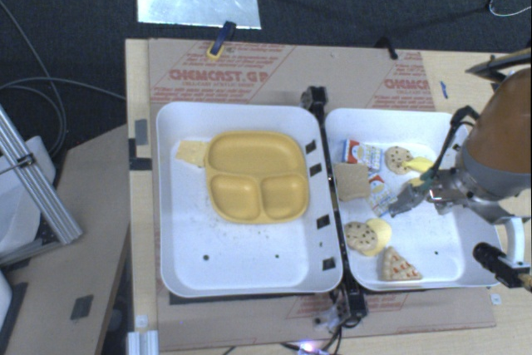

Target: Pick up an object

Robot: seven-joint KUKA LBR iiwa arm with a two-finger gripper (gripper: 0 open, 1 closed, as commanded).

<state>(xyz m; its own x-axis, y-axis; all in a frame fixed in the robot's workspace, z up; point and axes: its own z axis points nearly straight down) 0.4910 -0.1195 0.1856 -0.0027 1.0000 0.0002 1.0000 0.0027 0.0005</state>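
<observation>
Leftmost, the left bin (pixel 179 262) carries a yellow divided plate (pixel 253 176) with three compartments, and a pale yellow flat piece (pixel 191 152) lies just beside the plate's upper left corner, touching or nearly touching it. Between the two bins runs a dark divider with black clips (pixel 316 170). Next, the right bin (pixel 449 262) holds a scatter of toy food: a tan square slice (pixel 352 181) near its left wall, a small red, white and blue carton (pixel 359 152) above that, and a chocolate-chip cookie (pixel 399 158) just to the carton's right. Lower down, a second chocolate-chip cookie (pixel 361 236) touches a round pale yellow piece (pixel 380 229), and a pizza slice (pixel 399 266) lies near the bin's front wall. A small yellow item (pixel 421 165) sits near the arm's cable. Further right, the gripper (pixel 405 201) hangs low over the middle of the right bin, pointing left toward a clear crumpled wrapper (pixel 381 197); its tip is blurred, so how it stands cannot be told. Behind it rises the grey wrist with the orange band (pixel 505 129).
</observation>
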